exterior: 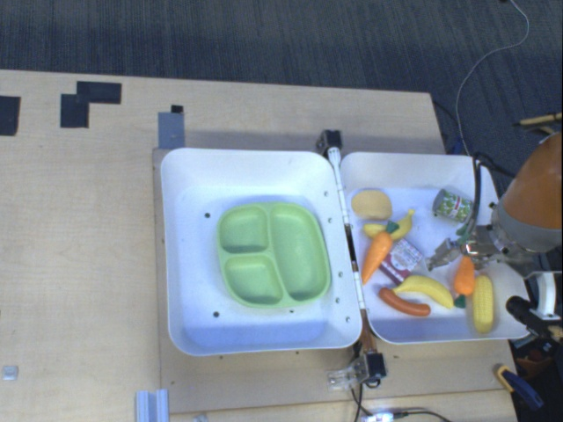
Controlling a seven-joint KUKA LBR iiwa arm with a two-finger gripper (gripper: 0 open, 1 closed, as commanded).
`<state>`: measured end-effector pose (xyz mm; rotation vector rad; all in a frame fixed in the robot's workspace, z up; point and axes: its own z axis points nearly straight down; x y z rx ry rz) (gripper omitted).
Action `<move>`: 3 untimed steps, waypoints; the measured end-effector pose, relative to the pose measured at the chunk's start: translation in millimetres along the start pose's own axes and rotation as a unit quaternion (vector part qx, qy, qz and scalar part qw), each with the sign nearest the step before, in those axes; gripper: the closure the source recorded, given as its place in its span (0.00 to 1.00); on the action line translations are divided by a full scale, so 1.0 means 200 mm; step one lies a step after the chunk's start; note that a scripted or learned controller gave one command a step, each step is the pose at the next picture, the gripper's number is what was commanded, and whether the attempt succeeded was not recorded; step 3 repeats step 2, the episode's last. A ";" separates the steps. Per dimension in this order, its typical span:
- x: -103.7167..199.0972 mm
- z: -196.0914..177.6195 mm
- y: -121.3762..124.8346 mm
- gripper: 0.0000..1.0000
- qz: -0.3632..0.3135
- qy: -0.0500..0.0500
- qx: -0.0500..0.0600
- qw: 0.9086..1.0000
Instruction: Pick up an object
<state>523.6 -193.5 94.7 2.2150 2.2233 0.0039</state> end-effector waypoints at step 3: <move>0.33 -0.61 0.14 1.00 -0.001 0.000 -0.001 1.000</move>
